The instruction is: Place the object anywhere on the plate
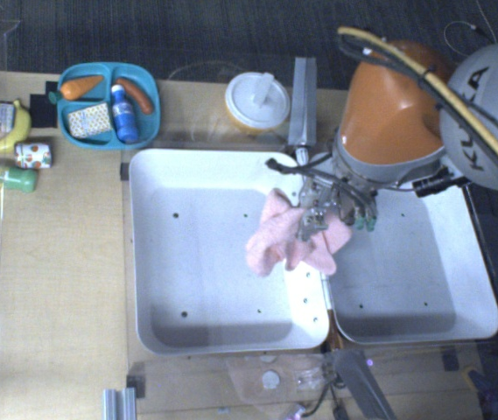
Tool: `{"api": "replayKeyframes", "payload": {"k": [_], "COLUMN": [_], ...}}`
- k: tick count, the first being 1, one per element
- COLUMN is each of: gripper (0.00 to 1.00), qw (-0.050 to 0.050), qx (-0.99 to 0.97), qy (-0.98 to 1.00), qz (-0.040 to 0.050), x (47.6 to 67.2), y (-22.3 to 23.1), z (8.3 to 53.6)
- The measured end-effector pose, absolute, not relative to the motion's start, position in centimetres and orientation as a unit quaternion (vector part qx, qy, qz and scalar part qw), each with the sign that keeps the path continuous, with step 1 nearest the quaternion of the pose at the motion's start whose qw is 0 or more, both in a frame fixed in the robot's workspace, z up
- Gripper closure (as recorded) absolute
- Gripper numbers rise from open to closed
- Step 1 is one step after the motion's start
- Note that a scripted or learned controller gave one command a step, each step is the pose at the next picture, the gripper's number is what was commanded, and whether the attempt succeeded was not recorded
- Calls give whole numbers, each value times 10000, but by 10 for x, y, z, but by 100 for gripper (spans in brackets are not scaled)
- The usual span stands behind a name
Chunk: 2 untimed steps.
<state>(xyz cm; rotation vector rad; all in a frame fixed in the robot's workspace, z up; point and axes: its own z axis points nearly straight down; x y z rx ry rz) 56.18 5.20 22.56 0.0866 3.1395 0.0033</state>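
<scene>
Hanging over the bins' shared edge, the gripper (312,221) pinches a limp pink cloth (288,239), which could slip free or snag on the left bin (187,261) rim.

Even overhead light, soft shadows, mild blur, white bins (187,261) bright.

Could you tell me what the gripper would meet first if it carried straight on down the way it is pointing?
Most likely the pink cloth, which lies bunched right under the gripper, over the wall between the two bins; depth is hard to judge.
</scene>
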Motion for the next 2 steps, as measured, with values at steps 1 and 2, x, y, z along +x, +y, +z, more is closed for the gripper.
{"api": "replayKeyframes", "payload": {"k": [1, 2], "gripper": [100, 0], "qw": [3, 6], "qx": [-24, -22], "qy": [10000, 10000], "qz": [9, 10], "x": [542, 542], "y": [99, 99], "z": [224, 224]}}
